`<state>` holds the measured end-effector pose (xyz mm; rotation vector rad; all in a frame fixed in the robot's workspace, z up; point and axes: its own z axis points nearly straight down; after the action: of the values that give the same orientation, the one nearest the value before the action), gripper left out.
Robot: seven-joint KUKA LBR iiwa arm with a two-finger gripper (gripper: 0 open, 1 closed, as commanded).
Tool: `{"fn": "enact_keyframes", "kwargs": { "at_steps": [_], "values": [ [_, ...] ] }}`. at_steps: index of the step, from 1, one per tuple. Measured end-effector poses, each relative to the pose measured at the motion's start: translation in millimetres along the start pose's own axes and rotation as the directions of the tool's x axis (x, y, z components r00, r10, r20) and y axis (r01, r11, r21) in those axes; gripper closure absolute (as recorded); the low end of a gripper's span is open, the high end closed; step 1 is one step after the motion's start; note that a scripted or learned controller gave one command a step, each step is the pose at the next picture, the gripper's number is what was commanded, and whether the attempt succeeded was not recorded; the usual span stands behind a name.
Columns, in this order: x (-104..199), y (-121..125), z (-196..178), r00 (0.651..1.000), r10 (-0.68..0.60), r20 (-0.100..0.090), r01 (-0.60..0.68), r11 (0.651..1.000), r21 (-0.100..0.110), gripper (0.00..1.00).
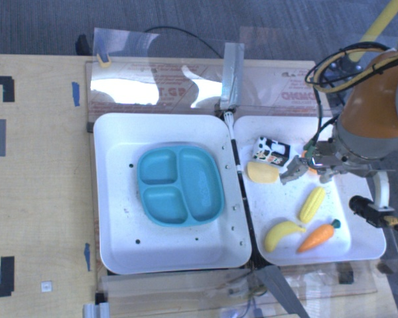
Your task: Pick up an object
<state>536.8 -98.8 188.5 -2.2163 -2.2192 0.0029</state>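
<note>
I read two white bins side by side: the left bin holds a blue divided plate, and the right bin holds the toy food. The arm overhangs the right bin's far right side. Its gripper sits just beside the pale yellow potato-like piece; I cannot tell the jaw state. A black-and-white carton lies behind them. Nearer the front lie the corn cob, banana and carrot.

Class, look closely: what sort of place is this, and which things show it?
Probably a robotics lab test bench: a robot arm reaches over two white bins, one holding toy foods like a carrot and corn.
</note>
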Motion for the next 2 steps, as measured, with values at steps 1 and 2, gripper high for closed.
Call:
{"fn": "enact_keyframes", "kwargs": {
  "at_steps": [1, 2],
  "values": [
    [-70.8, -27.2, 95.0, 0.984, -0.18, 0.0, 0.18, 0.984, 0.004, 0.0],
    [-69.4, -23.9, 82.5, 0.983, -0.182, 0.004, 0.182, 0.983, -0.007, 1.0]
  ]
}}
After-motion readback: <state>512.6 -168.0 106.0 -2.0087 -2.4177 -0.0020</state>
